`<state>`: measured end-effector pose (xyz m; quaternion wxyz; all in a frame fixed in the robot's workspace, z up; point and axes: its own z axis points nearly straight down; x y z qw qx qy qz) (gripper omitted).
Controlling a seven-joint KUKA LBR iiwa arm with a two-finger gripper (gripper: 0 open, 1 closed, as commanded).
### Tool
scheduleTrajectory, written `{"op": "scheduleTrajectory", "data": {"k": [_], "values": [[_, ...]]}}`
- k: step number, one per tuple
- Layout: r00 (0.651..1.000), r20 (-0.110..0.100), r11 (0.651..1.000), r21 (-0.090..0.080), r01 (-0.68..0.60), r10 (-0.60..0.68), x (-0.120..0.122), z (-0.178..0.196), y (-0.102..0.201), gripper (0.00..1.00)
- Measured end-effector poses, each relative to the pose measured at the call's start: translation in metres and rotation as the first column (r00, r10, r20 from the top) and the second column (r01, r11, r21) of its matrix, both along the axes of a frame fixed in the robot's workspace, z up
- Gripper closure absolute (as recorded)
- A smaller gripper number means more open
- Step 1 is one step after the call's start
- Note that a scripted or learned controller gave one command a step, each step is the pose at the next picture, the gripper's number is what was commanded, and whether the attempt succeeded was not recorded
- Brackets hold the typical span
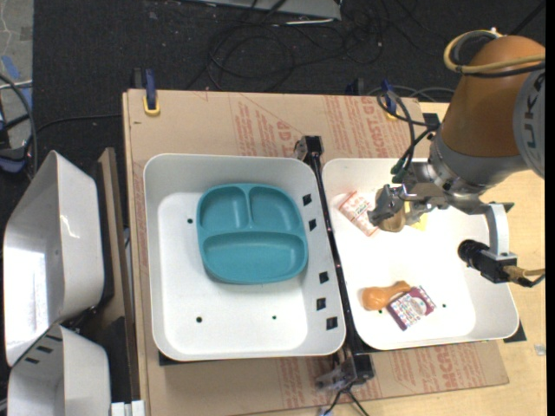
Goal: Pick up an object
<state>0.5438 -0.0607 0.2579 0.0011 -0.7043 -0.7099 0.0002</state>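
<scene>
Under my pincer (388, 212) in right bin (486, 319) — small tan, rounded object (395, 223), partly hidden, grasp unclear; just left of it, white packet with red print (355, 208), lying flat, tilted; near front wall, orange-brown lumpy piece (381, 295) lying flat — touching purple-and-white packet (410, 306) on its right; scrap of yellow (420, 218) just right of tan object.

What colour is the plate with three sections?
Teal blue plate, seen in the camera view, left bin.
</scene>
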Motion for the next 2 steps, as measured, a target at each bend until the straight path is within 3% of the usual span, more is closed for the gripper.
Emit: {"op": "scheduleTrajectory", "data": {"k": [2], "values": [[1.000, 0.003, 1.000, 0.000, -0.001, 0.001, 0.021, -0.006, 0.121, 1.00]]}}
